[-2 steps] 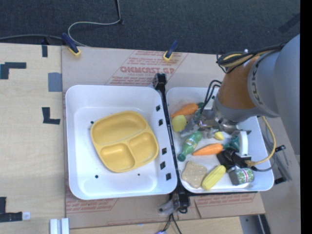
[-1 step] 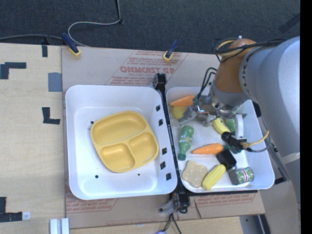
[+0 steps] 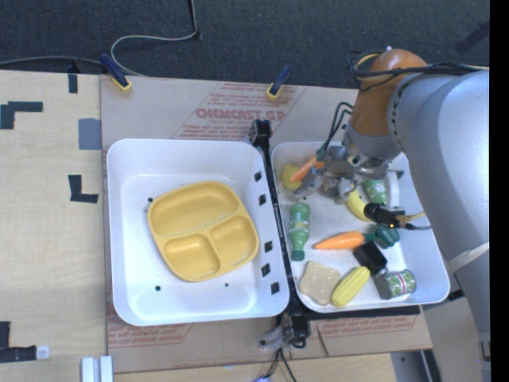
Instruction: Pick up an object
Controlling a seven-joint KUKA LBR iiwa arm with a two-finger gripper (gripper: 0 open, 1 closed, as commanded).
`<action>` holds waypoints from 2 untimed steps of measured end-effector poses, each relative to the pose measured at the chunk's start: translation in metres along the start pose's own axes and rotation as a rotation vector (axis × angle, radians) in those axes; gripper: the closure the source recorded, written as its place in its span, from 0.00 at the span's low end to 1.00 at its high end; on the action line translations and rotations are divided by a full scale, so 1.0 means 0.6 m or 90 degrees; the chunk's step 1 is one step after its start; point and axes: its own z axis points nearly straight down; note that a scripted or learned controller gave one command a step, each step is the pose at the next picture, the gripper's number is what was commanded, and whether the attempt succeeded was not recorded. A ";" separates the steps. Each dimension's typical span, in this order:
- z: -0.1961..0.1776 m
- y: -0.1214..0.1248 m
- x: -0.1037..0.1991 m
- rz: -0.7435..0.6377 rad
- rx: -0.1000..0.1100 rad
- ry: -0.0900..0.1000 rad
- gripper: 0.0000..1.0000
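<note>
Gripper (image 3: 338,180) sits low in the right bin (image 3: 433,270), near its far edge; can't tell if it's wide, narrow or holding anything, too cluttered. Just left of it lies a small orange piece (image 3: 302,171), long axis slanting up-right. Nearer the camera w/ respect to the gripper: green bottle (image 3: 299,228), long axis roughly upright in view, cap away; carrot (image 3: 340,242), near horizontal, tip left; corn cob (image 3: 351,286), slanted. Well left, yellow divided plate (image 3: 203,229) in left bin (image 3: 127,237). Cardboard (image 3: 231,116) underneath, red print partly reads "CHEMCAST"; dark carpet beyond.
</note>
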 end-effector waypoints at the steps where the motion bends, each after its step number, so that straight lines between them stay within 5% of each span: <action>1: 0.002 0.000 -0.003 0.000 0.000 0.000 0.00; 2: 0.003 -0.002 0.014 0.006 -0.004 -0.012 0.00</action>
